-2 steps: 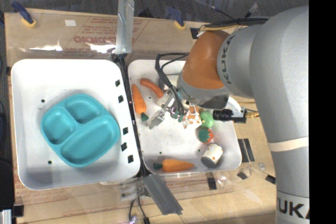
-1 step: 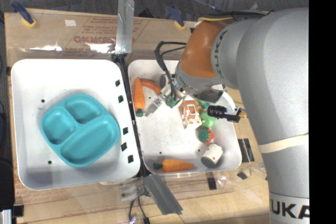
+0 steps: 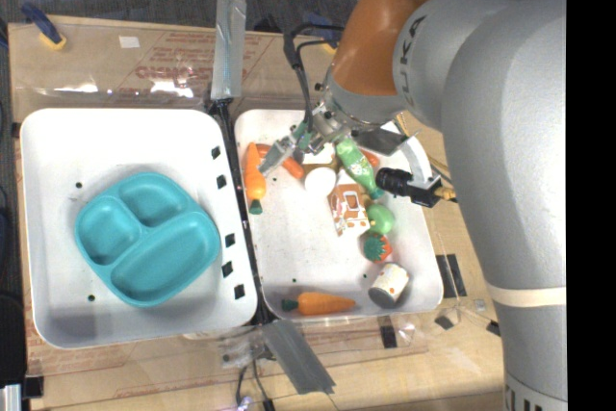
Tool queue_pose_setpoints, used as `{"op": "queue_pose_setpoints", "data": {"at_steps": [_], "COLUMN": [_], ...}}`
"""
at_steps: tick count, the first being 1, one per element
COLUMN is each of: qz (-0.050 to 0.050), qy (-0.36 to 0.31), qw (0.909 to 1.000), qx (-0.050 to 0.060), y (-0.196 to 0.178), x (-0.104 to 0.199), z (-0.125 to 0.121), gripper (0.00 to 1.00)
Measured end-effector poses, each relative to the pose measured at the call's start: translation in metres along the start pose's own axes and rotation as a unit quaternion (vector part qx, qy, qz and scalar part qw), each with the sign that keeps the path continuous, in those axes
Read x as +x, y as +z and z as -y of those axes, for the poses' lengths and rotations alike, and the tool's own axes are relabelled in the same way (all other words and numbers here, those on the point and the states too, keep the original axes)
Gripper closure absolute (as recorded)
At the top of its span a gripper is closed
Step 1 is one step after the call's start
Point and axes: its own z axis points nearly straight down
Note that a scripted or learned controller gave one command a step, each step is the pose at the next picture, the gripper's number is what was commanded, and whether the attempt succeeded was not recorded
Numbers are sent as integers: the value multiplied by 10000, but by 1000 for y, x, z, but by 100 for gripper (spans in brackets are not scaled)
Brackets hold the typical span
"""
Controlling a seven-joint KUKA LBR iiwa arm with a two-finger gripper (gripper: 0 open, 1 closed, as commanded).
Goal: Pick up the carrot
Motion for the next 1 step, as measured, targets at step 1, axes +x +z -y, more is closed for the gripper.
{"op": "queue_pose_setpoints", "data": {"at_steps": [1], "qz": [-16], "qy": [193], "qw": [9998], "qx": [22], "y": [2], "x": [27], "z": [-15], "gripper": [0]}}
